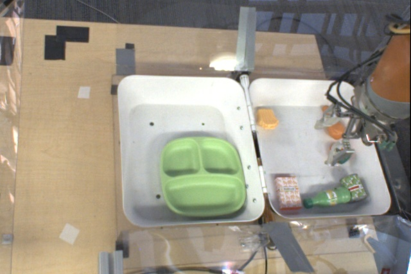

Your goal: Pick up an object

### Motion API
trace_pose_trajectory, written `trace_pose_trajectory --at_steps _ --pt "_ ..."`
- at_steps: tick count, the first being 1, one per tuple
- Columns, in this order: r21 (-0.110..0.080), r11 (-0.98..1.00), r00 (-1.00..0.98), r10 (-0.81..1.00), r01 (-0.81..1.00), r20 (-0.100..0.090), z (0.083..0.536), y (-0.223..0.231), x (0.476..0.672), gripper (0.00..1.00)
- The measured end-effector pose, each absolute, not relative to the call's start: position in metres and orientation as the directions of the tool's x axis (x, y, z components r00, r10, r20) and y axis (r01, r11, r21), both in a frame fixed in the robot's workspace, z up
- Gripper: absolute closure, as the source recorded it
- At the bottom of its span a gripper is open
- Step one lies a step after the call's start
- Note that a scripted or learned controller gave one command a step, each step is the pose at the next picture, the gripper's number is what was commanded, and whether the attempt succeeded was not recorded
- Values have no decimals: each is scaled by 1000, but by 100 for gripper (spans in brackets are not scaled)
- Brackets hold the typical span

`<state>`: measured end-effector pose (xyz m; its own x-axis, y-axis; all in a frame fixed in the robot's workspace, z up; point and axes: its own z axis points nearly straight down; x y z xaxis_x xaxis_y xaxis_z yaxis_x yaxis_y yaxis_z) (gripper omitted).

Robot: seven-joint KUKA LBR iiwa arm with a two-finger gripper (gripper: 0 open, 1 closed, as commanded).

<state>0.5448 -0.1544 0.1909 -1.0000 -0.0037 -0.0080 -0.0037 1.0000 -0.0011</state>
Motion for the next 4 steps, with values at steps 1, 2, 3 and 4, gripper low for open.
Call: trace_pose_trajectory --at_steps 1,2,3,4 --pt "-5 999 -999 -43 -43 -16 90 -207 544 0" --pt "-9 999 -998 -51 -51 -30 105 -205 549 100" --pt "0 975 -975 -223 -223 -14 189 -59 497 100" --pt "-7 698 -697 -717 -717 -8 233 -52 521 100"
